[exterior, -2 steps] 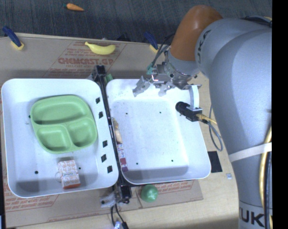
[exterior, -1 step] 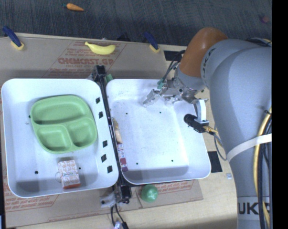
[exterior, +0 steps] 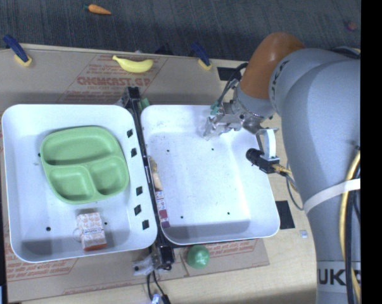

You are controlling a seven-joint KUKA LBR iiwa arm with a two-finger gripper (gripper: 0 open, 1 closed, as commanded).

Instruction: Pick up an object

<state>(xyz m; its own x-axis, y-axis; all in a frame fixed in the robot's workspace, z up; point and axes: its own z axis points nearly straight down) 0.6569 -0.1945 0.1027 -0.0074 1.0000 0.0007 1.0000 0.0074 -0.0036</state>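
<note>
While the arm leans in over the right bin, its gripper sits low at the bin's far end, too blurred to tell its state or any catch. Over in the left bin, a green tray and a small carton lie apart.

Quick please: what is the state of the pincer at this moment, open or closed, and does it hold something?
Pincer: cannot be told whether open or closed; it sits over the upper part of the right shallow white bin, with no object seen in it.
</note>
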